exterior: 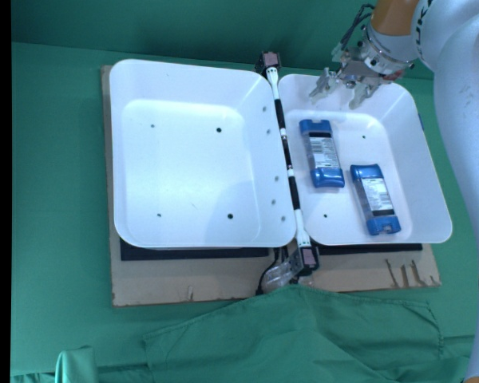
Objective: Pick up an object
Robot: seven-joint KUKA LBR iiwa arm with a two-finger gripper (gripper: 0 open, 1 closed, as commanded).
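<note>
- Two bins (136,86): white.
- Two packets (319,152), (374,199): blue, with black-and-white labels.
- Bench cloth (56,174): green.
- Arm (463,94): grey, with an orange band.
- Board (184,286) beneath the bins: brown.

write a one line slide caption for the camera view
Pincer open above the right bin's far edge, two blue packs lying apart inside.

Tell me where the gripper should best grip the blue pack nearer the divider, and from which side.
Probably from straight above, across the narrow middle of the blue pack. It lies flat with its long axis running up and down the right bin, and bare floor on both long sides leaves room for the gripper.
</note>
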